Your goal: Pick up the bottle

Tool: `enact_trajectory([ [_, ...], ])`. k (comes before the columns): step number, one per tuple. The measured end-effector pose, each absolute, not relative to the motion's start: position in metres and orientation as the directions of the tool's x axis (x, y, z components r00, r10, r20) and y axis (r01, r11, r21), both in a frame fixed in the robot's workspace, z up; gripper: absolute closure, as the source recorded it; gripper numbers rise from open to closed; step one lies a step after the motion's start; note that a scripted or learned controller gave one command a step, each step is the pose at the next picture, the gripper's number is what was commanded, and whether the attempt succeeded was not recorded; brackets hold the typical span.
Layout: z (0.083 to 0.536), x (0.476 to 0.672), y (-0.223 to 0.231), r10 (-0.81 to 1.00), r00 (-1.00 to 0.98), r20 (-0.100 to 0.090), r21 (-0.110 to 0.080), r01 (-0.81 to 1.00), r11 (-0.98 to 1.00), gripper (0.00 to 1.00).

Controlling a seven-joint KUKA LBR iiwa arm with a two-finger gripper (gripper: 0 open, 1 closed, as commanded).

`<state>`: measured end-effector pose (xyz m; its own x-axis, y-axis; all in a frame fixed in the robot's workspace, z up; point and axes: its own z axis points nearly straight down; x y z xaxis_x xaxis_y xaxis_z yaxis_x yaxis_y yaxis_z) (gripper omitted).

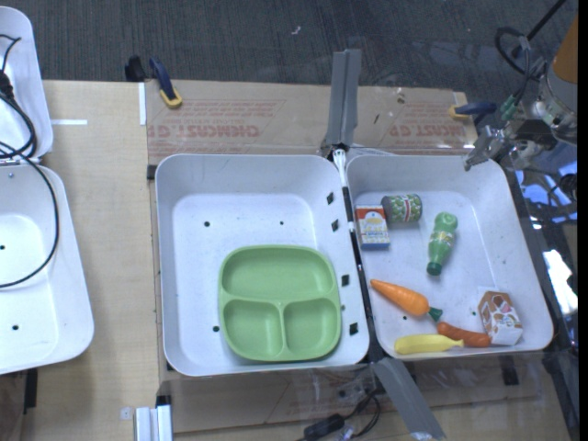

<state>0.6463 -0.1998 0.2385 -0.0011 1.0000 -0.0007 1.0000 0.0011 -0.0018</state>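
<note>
Your surface (pixel 101 108) carried two white bins side by side. The left bin (pixel 184 209) held only a green divided plate (pixel 279 301), set toward its 5 o'clock corner.

The right bin (pixel 514 237) was the busy one. A small red-and-white box (pixel 372 227) lay near its left wall, with a green can (pixel 401 209) on its side just beside it at 1 o'clock. The bottle (pixel 439 243), green and lying flat near the bin's middle, pointed its cap toward 6 o'clock and its base toward 12. An orange carrot (pixel 401 297) lay below it at 7 o'clock. A yellow banana (pixel 428 344), a second carrot (pixel 464 335) and a small carton (pixel 499 317) crowded the lower right corner.

Your gripper (pixel 484 147) hung over the bin's upper right corner, at 1 o'clock from the bottle and well apart from it. Whether it stood released or clenched could not be told; it looked to carry nothing.

You would likely have done best to come in from above, turned to span the bottle's width across its fatter upper body, not along its length.

Room looked generous: bare floor lay on both sides of the bottle, more of it toward 3 o'clock. The can at 10 o'clock was the nearest neighbour. The right wall stood clear of your path down.
</note>
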Motion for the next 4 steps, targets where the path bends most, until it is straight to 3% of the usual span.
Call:
enact_trajectory([
  [1, 0.114, 0.587, -0.218, 0.992, -0.126, -0.001, 0.015, 0.992, 0.126, 0.00],
  [2, 0.092, 0.571, -0.154, 0.847, -0.532, -0.001, 0.001, 0.847, 0.532, 0.00],
  [3, 0.092, 0.513, -0.125, 0.555, -0.832, -0.002, 0.001, 0.555, 0.832, 0.00],
  [4, 0.134, 0.497, -0.104, 0.501, -0.866, -0.002, 0.001, 0.501, 0.866, 0.00],
])
